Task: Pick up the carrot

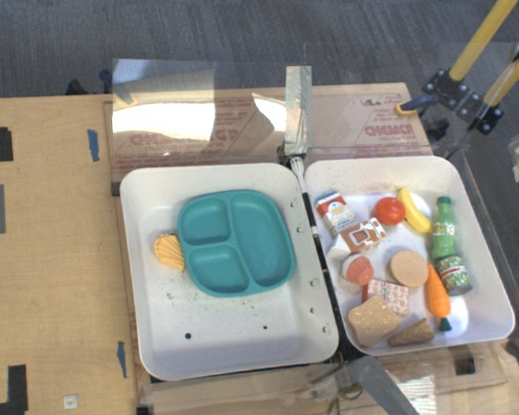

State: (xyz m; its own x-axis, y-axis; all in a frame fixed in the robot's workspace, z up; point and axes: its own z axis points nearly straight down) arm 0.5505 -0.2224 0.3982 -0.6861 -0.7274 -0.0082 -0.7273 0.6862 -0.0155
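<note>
While the carrot (437, 295) lies in the right bin (482, 232), near its lower right corner, the pick looks not yet begun: nothing touches it and no lift is evident. Gripper state: cannot tell from this view.

Carrot orientation: orange body running roughly top to bottom, green tip at the lower end. Green bottle (447, 245) sits just beside it on the right; round tan disc (409, 268) just to its left.

Right bin, other contents: banana (415, 209), tomato (389, 210), small carton (334, 212), a red slice (360, 271), bread (373, 320) at the lower edge. Items are crowded, several touching.

Left bin (153, 323): 1 teal plate (235, 241) with 3 compartments, all bare, and 1 yellow shell-shaped piece (168, 251) touching the plate's left edge.

Remaining, as judged: approach, grasp, lift. Close neighbours on both sides could hinder finger placement.
</note>
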